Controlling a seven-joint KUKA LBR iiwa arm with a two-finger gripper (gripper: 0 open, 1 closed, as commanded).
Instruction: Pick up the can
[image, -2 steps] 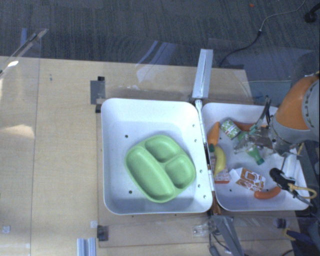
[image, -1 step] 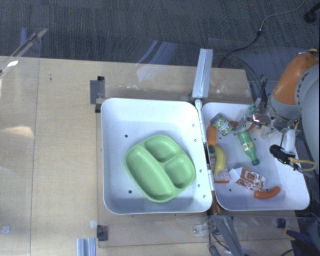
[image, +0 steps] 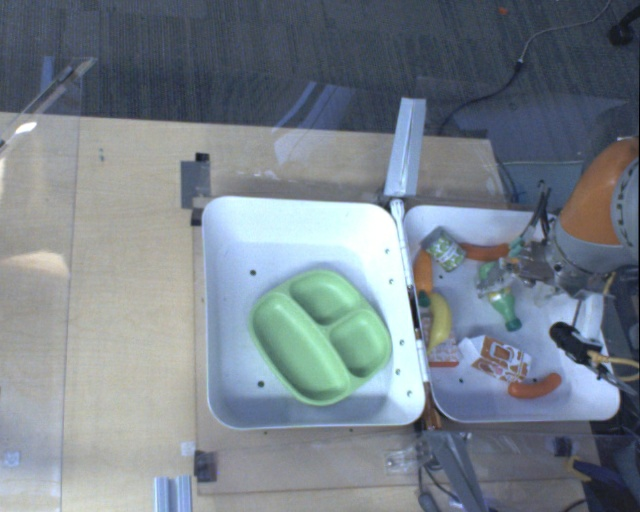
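Near the right bin's (image: 600, 405) far wall lies the can (image: 443, 249), probably light, stiff and slippery; grip its sides. End effector (image: 520, 268) state: I cannot tell.

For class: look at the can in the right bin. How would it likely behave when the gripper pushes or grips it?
The can seems to lie on its side near the right bin's back-left corner, so a push would probably roll it. Its rounded wall could slip between fingers unless squeezed squarely. A carrot-like orange piece lies close beside it and may get nudged too.
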